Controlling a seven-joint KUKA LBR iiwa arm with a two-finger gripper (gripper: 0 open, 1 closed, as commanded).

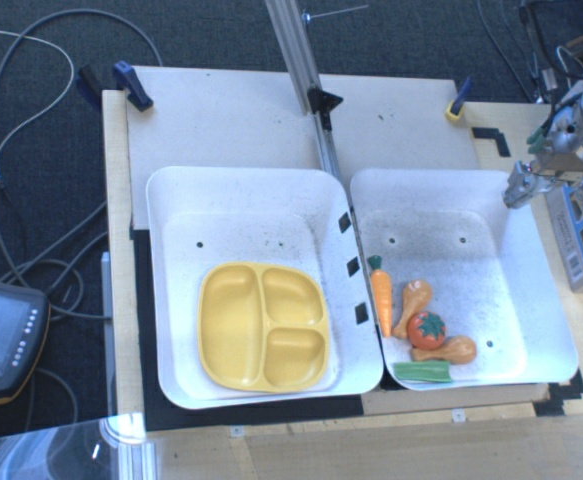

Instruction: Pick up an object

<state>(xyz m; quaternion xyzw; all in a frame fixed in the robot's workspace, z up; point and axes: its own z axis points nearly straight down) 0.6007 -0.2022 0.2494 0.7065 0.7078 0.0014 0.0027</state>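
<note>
**Toy food bunched in the corner, end effector parked at the far rim**

Down in the right bin (471, 258), everything pickable is huddled at the near left corner: a carrot (381, 303) lying along the bin's left wall, a tomato (427, 329) in the middle, a tan piece (413, 303) leaning between them, another tan piece (455, 349) just beside the tomato, and a green pod (422, 371) flat against the near wall. That's the trouble, I reckon. They touch or nearly touch, so a descent on one may nudge its neighbours or close on two at once. The carrot hugs the wall, leaving little room for a finger on that side; the pod lies low and could slip out.

The end effector (520, 186) hangs over the bin's far right rim, well apart from the cluster, and whether it's spread or pressed together I cannot tell.

Further out: a yellow divided plate (264, 326) sits in the left bin (236, 218), and a metal rail (296, 38) runs down the worktop (231, 118) to the seam between bins, near the carrot.
</note>
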